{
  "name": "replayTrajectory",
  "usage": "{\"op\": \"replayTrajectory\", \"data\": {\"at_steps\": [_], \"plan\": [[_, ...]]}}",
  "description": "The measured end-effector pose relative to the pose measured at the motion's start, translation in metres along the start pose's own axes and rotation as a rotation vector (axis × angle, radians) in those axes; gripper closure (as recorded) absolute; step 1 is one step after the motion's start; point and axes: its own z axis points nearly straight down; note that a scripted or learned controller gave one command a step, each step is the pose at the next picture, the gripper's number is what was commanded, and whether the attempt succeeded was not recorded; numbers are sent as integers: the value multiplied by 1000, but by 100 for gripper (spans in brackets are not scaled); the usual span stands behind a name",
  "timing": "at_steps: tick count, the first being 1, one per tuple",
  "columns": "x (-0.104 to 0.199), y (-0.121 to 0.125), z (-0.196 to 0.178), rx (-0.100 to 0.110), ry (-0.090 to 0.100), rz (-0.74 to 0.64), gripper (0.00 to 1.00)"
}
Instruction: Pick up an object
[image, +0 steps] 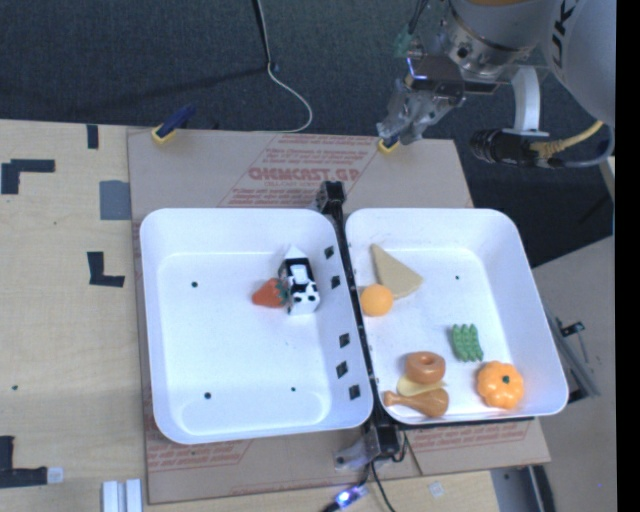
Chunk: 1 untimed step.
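Whether the jaws are parted or closed I cannot tell, so the gripper (403, 122), above the bins, should descend squarely over the isolated pumpkin (499, 384) in the right bin (500, 232).

both bins (175, 300) look like smooth white plastic w/ a slight sheen. under them a matt brown cardboard sheet (290, 170), printed red, on a pale wood-look tabletop (60, 330). toy food looks like plastic: pumpkin (499, 384) glossy orange, donut (425, 366) shiny, cheese wedge (396, 271) matt. my gripper (408, 122) reads as dull grey metal.
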Motion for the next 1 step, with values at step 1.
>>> {"op": "replayTrajectory", "data": {"at_steps": [1], "plan": [[2, -29, -22, 7, 1, 1, 100]]}}
